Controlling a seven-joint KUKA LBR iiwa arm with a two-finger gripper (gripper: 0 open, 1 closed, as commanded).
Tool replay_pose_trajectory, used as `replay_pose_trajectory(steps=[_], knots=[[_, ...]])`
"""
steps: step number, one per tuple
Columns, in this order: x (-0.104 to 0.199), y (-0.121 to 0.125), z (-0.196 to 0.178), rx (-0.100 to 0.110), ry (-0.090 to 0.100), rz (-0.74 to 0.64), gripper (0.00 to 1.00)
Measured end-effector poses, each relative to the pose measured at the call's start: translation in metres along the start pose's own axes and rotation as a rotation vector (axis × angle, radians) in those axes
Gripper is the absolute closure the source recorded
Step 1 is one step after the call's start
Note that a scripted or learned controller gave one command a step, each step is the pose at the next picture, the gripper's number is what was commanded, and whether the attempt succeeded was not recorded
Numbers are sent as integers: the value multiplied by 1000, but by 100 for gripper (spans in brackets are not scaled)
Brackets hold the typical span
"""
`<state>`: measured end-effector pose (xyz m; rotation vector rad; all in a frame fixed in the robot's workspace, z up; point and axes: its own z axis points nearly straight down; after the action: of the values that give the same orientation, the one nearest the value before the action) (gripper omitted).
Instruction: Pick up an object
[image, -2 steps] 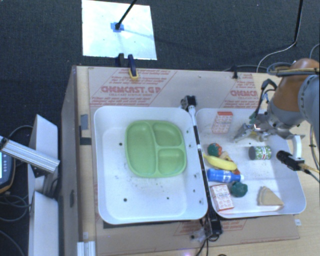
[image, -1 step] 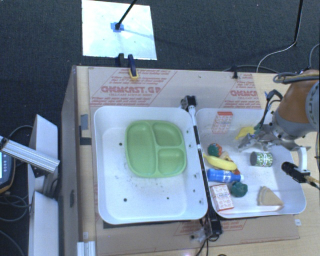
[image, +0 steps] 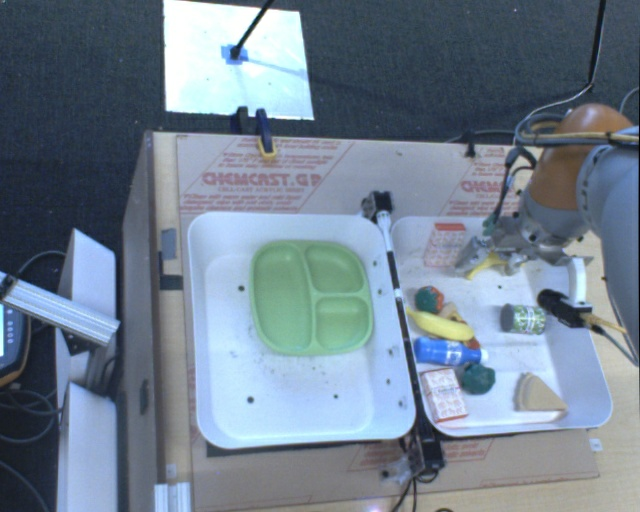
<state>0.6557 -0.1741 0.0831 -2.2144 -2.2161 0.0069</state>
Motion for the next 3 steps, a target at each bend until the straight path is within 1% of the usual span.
replay_pose_trajectory(steps=[1, 2, 3], knots=[[-1, -1, -10, 2, -2, -2, 100], [101, -10, -128, -16, -2, -5, 100], [99, -11, -126, -12, -3, -3, 0]])
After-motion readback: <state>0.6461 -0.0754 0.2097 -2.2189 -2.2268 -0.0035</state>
